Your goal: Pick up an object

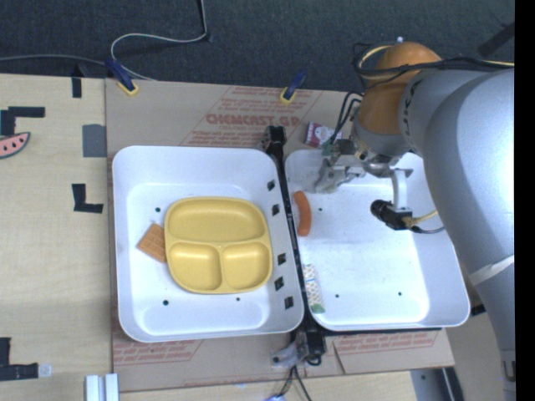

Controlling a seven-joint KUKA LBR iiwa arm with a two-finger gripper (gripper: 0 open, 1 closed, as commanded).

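We see the hand (333, 174) low in the right bin (376, 295) near an orange piece (303, 213), seemingly positioned to grab; whether it is clenched, we cannot tell.

Dark carpet floor (251, 15) lies behind a cardboard-covered wooden bench (50, 249).

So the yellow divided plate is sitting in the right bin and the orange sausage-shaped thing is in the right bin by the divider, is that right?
Not quite. The camera view shows the yellow divided plate in the left bin, not the right one. The rest stands: the orange sausage-shaped thing lies in the right bin, close to the divider between the two bins.
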